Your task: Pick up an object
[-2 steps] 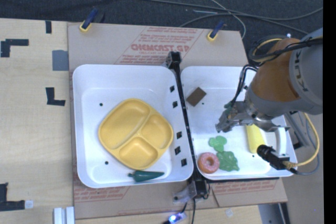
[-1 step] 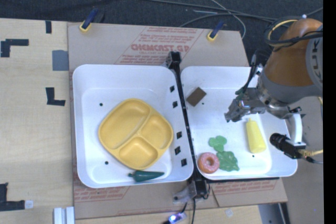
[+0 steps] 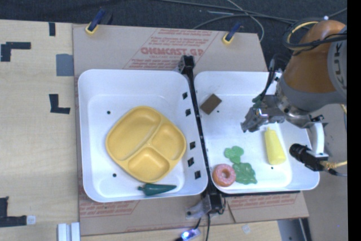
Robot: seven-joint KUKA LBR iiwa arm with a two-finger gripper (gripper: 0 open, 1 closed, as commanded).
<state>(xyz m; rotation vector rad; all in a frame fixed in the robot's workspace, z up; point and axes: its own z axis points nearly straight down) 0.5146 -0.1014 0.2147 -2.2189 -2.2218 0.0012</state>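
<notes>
Gripper (image 3: 252,123) fingers too small and dark to read. Arm (image 3: 316,73) cut off at right edge. Green pieces (image 3: 241,166) partly hidden behind donut (image 3: 224,175).

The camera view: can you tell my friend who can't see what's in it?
A robot arm's pincer hovers over the right bin, near a yellow block, a pink donut, green leaves and a brown square. The left bin holds a yellow tray and green pepper.
</notes>
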